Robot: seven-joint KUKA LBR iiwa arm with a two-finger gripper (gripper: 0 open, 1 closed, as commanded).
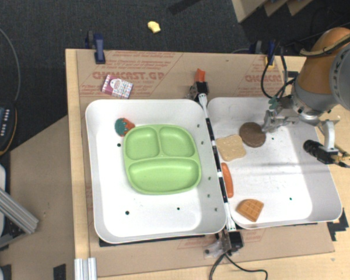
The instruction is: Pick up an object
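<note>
In the right bin [303, 185] lie a brown round patty [252, 136], a pale slice of toast [231, 147], an orange sausage-like piece [227, 179] along the left wall, and a small waffle [249, 209] near the front. My gripper [270, 121] is low over the bin's back part, just right of the brown patty and close to its edge. The grey arm with its orange band [332, 42] comes in from the upper right.
The left bin [102, 197] holds a green divided plate [161, 158] and a small red-and-green toy [125, 126] at its back left. A pink-and-white card [116, 86] lies on the bench behind it. Clamps [200, 89] sit between the bins.
</note>
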